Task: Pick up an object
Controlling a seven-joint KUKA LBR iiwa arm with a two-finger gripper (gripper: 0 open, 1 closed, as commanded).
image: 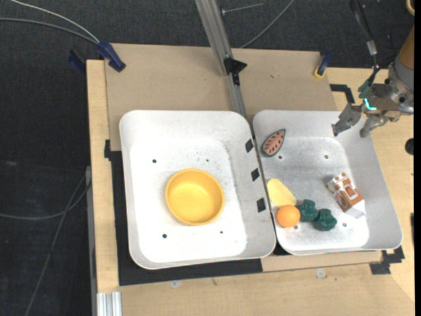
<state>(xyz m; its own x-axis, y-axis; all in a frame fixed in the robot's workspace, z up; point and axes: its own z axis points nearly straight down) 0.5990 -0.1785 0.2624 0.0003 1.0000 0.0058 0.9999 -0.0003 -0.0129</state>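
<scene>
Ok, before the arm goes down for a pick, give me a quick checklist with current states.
1. Gripper open: ok, fingers spread with nothing between them.
2. Gripper over the right bin: ok, it sits at the bin's upper right edge.
3. Targets present: ok, the right bin holds a leaf, yellow piece, orange ball, green toy and brown block.
4. Isolated target: ok, the leaf and the brown block lie apart from the rest.
5. Cluster: not ok, the ball touches the yellow piece and the green toy.
6. Left bin: ok, a yellow bowl sits in it.
</scene>
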